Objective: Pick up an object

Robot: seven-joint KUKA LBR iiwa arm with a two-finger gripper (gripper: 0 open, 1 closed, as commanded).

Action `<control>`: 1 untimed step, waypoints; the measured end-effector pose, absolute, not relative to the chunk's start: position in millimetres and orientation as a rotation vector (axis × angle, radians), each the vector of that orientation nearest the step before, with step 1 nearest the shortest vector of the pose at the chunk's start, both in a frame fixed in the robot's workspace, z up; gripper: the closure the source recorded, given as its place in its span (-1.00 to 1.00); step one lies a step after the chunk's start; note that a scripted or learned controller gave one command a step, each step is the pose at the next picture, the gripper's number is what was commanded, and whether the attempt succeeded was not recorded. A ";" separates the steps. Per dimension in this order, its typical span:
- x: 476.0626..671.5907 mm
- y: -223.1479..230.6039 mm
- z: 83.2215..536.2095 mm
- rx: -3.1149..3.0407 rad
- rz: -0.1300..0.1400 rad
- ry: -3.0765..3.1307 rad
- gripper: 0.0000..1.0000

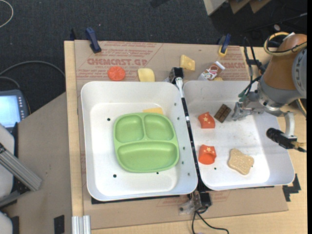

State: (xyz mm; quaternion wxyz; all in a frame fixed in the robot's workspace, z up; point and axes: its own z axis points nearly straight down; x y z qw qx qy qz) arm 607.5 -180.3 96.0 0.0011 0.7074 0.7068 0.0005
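My gripper (240, 111) hangs low over the upper middle of the right bin (273, 172), on the grey arm with its orange band that reaches in from the right. Just left of it lies a small brown chocolate bar (222, 113), close to the gripper; I cannot tell whether they touch. A red block (206, 120) sits further left. Nearer the front are a red cup-shaped piece (207, 154) and a slice of toast (241, 161). Nothing visibly hangs from the gripper.
The left bin (92, 130) holds a green divided plate (145, 142) with a yellow piece (153, 110) behind it. Behind the bins lie an orange disc (116, 73), a yellow lump (146, 74), a cheese wedge (187, 62) and a small packet (211, 72).
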 end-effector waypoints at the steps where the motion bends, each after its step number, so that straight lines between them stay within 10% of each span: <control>1: 607.2 -180.3 95.3 2.222 0.001 2.219 -1.00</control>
